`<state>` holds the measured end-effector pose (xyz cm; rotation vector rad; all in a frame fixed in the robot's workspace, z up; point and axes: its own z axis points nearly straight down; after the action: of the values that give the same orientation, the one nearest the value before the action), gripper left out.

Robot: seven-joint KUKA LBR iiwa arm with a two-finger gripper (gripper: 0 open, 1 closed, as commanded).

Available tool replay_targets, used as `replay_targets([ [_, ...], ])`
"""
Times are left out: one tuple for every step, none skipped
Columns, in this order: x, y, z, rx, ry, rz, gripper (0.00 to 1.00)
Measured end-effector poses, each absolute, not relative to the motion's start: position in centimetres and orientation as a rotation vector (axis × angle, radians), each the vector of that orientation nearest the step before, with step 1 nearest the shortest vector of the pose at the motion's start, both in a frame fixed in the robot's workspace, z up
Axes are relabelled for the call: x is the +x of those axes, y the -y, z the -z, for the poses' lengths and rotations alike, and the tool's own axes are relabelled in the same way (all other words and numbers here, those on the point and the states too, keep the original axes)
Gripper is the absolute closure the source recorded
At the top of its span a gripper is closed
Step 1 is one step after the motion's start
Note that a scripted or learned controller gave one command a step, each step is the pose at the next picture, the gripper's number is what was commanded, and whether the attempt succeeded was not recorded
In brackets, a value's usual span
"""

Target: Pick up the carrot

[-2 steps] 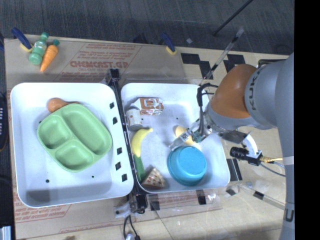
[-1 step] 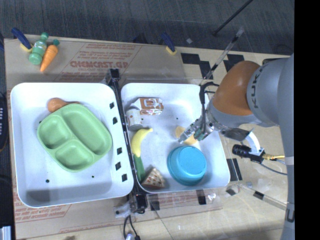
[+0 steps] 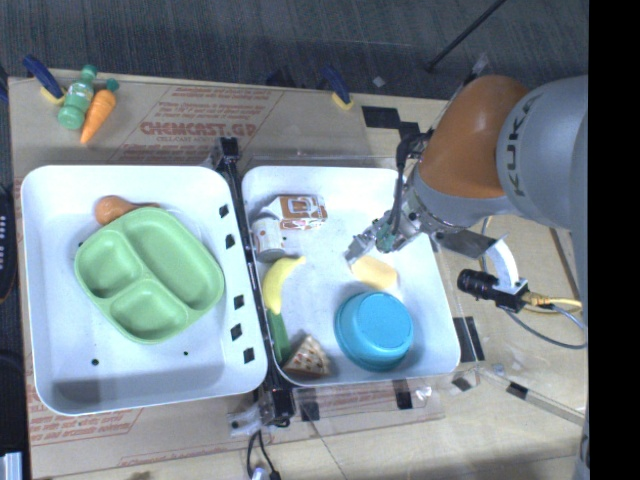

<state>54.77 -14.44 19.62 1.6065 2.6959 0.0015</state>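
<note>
The arm (image 3: 500,148) reaches leftward, its gripper (image 3: 375,240) angled downward.

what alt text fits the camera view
A grey and orange robot arm's gripper hovers over the right bin beside a blue bowl and banana, while the carrot lies outside, above the left bin.

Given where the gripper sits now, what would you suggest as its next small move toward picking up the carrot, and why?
Probably a lift clear of the right bin, then travel toward the far left. The gripper hangs low in that bin, next to the yellow wedge and blue bowl, while the carrot lies outside both bins on the cardboard beyond the left bin, beside a green bottle.
</note>
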Motion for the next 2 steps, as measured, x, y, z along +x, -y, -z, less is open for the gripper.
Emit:
replay_targets([
  [47.49,18.78,-15.28,1.985,-2.446,0.007,1.00],
  [47.59,18.70,-15.33,1.981,-2.447,0.005,0.00],
])
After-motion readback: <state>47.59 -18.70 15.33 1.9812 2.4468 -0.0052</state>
